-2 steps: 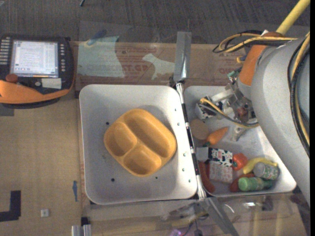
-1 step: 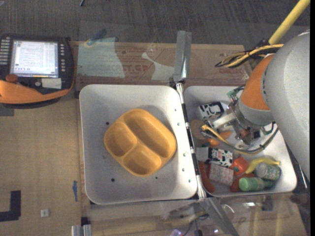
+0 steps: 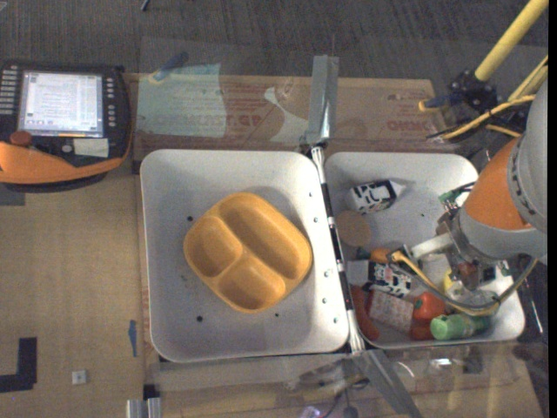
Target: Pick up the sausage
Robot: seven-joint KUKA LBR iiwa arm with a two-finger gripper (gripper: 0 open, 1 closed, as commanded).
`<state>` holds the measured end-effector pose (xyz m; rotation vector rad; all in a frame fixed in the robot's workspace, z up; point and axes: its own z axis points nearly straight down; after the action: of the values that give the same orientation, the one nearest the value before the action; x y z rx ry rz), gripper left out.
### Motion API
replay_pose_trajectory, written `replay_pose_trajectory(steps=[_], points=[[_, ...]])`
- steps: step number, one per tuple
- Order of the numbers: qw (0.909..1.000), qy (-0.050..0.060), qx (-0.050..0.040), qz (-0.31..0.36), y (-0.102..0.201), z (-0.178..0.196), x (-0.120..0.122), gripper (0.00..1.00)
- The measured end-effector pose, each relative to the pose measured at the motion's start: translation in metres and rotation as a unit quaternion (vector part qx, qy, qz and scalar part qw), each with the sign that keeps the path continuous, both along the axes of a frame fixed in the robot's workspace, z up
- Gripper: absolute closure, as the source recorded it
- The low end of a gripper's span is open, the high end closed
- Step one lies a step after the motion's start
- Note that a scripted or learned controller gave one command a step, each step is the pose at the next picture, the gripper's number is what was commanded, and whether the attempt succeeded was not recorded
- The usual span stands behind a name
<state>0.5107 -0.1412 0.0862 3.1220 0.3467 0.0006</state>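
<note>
Down at the lower right, the pincer point(image 3: 471, 279) hovers over the right bin point(image 3: 418, 165), its state impossible to tell, while the sausage point(image 3: 363, 313), I judge, lies lower left awaiting a leftward reach.

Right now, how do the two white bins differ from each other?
The left bin holds one thing, a yellow divided tray lying flat near its middle; the right bin holds a clutter of small items, such as a black-and-white carton and a green piece. The arm hangs over the right bin, not the left. Both are shallow, white and squarish.
</note>
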Motion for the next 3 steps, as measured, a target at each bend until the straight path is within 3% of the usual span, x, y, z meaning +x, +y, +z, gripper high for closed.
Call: replay_pose_trajectory(steps=[1, 2, 3], points=[[0.9927, -0.006, -0.0013, 0.12, 0.023, 0.002, -0.027, 0.0], [0.9964, -0.001, 0.0004, 0.084, 0.035, 0.0, 0.077, 0.0], [0.9908, 0.006, 0.0013, 0.135, 0.044, 0.05, 0.126, 0.0]])
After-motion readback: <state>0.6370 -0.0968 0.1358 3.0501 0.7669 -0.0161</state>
